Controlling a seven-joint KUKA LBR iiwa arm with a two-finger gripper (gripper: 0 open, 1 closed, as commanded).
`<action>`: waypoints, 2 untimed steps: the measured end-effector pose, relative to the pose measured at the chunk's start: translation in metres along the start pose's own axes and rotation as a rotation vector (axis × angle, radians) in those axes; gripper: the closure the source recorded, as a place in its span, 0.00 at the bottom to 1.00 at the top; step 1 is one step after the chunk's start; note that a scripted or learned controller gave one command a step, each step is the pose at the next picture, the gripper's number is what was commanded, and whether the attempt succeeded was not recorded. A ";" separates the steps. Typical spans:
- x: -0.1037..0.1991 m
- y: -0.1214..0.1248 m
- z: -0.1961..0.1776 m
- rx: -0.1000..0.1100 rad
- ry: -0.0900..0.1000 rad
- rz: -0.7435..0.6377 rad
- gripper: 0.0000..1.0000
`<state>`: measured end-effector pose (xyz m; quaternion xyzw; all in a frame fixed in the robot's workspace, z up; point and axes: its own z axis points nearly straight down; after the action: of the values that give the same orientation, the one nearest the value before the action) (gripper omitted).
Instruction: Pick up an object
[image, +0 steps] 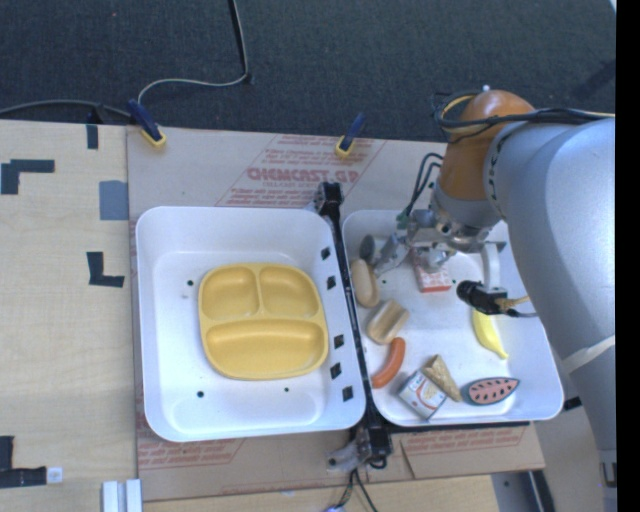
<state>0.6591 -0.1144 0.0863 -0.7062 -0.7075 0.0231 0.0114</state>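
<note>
I view the bench (60, 330) from above. A cardboard sheet (200, 170) lies on it under both bins.

Left bin (150, 330): one yellow divided plate (263, 320) lies flat at its centre, well apart from every wall.

Right bin (545, 392): it holds all the loose objects, any of which could serve for the pick.
- A pale oval roll (364, 284) lies against the left wall, toward the far left corner.
- A tan bun (386, 322) lies just beside it on the near side.
- An orange-red sausage (388, 361) lies tilted, close to the left wall and nearer the front edge.
- A small printed box (421, 396) sits by the front edge. A cheese wedge (441, 376) touches or nearly touches it on the right.
- A small white and red carton (433, 281) lies in the far half of the bin, about midway across.
- A banana (489, 334) lies toward the right wall.
- A watermelon slice (491, 390) lies near the front right corner.

Gripper (385, 250): I see it over the far left corner of the right bin, just beside the far end of the pale oval roll. I cannot tell whether it is open or closed, and I see no object held in it. I cannot confirm contact with the roll.

Arm (560, 200): it reaches in over the right wall of the right bin. Its orange band (470, 150) is above the bin's far edge.
</note>
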 end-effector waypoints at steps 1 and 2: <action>-0.003 0.001 0.000 0.002 0.009 -0.004 0.00; -0.007 0.001 0.001 0.003 0.018 -0.007 0.00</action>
<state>0.6602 -0.1214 0.0856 -0.7038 -0.7099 0.0178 0.0188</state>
